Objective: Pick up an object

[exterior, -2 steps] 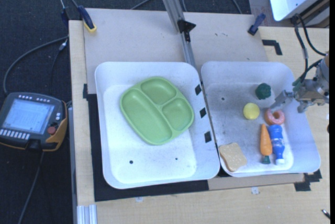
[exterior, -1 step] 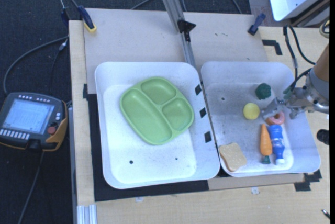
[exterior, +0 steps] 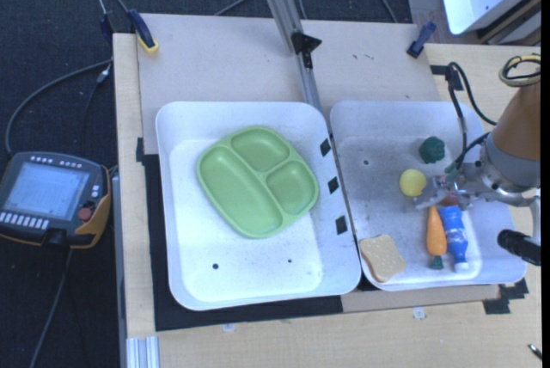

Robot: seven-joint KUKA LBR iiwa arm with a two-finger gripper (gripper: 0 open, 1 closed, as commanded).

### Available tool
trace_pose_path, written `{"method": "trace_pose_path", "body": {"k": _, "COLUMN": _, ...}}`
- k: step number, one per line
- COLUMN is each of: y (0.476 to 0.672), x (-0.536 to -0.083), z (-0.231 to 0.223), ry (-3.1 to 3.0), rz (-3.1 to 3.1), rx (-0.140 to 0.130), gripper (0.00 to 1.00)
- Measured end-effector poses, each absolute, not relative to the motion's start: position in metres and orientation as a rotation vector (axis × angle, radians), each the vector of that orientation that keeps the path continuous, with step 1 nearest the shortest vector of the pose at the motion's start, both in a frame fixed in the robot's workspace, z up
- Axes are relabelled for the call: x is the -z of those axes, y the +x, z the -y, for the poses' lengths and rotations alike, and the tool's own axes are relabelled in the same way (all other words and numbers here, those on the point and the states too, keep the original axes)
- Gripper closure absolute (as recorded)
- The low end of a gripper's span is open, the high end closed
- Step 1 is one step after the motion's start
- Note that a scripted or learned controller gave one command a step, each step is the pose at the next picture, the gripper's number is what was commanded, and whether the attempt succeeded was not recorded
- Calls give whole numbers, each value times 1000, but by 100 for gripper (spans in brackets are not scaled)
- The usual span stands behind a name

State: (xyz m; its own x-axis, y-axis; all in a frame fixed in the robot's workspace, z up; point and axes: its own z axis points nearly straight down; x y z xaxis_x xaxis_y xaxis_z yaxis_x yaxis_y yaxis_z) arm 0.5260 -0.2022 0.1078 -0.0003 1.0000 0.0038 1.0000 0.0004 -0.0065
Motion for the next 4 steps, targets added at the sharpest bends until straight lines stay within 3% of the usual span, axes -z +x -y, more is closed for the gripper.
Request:
{"method": "trace_pose_path", "body": {"k": 1, "y": 527, "x": -85, "z": 202, "ry": -2220, "rz": 2221, "rx": 1, "gripper": 0}}
{"method": "trace_pose_path", "body": {"k": 2, "y": 529, "x": -99, "z": 203, "ry": -2226, "rz": 2226, "rx": 4, "gripper": 100}}
{"method": "trace_pose_path", "body": {"k": 4, "y": 540, "x": -206, "z": 206, "ry": -2225, "rz": 2229, "rx": 6, "gripper": 100}}
